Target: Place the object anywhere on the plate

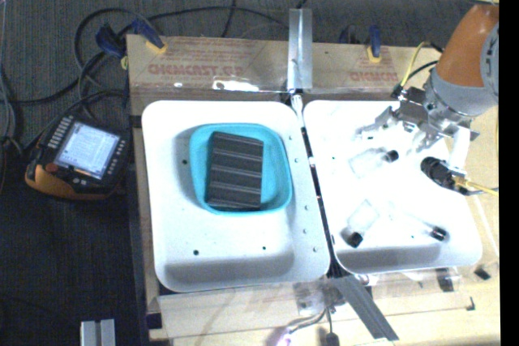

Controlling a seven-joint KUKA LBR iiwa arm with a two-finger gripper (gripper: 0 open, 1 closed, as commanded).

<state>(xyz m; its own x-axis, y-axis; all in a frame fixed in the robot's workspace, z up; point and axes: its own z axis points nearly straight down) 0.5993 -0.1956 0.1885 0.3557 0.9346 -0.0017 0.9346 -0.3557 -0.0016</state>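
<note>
Two shallow white bins sit side by side on the bench, filling the middle of the frame in the single camera view: the left bin [227, 255] and the right bin [405, 207], touching along a centre seam. Left bin holds a teal rounded-rectangle plastic plate [277, 166], lying flat in the bin's upper half. The dark grey ribbed rectangular block [235, 168] rests on the plate, roughly centred, long side running up-down in the frame and tilted slightly clockwise; all of the block lies inside the plate rim. The grey arm with orange band [474, 44] enters at upper right of the frame; its two-finger gripper [405, 126] hangs over the upper part of the right bin, well apart from the block and plate. Claw state: cannot tell, the tip is blurred against the white bin. Nothing visibly held. Small clear pieces with black ends [353, 237] lie scattered on the right bin's floor. A wooden backboard [211, 65] with a blue clamp [146, 35] runs behind the bins. A handheld pendant with lit screen [81, 150] lies on the dark floor at the frame's left, with black cables [105, 93] near it.
</note>
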